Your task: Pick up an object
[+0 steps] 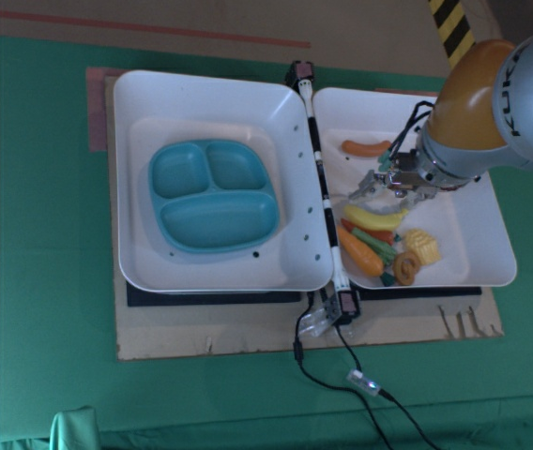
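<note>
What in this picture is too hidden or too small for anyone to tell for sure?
- The gripper, camera view: its fingers are small and dim against the white right bin, so their state is unclear.
- Right bin's upper right part: covered by the arm.
- The toy food pile: pieces overlap; the small ones beside the banana and carrot are hard to identify.
- Arm: cut off by the right edge.

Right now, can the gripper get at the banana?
Probably yes. The gripper hangs in the right bin just above the banana, whose top is uncovered; the carrot beside it crowds only its lower side.
</note>
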Controlling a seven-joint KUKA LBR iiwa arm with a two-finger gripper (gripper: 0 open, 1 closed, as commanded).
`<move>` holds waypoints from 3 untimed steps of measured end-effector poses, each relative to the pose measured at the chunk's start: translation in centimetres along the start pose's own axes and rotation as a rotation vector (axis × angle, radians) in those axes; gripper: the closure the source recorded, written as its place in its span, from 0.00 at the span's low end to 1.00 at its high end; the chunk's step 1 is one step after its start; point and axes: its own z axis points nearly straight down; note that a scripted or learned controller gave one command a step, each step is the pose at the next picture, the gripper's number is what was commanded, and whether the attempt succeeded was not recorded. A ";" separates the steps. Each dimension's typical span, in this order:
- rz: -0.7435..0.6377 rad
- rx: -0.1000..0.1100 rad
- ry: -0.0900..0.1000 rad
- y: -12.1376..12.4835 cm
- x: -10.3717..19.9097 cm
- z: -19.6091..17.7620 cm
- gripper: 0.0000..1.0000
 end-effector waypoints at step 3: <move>0.002 0.023 0.004 -6.0 -7.7 -8.2 1.00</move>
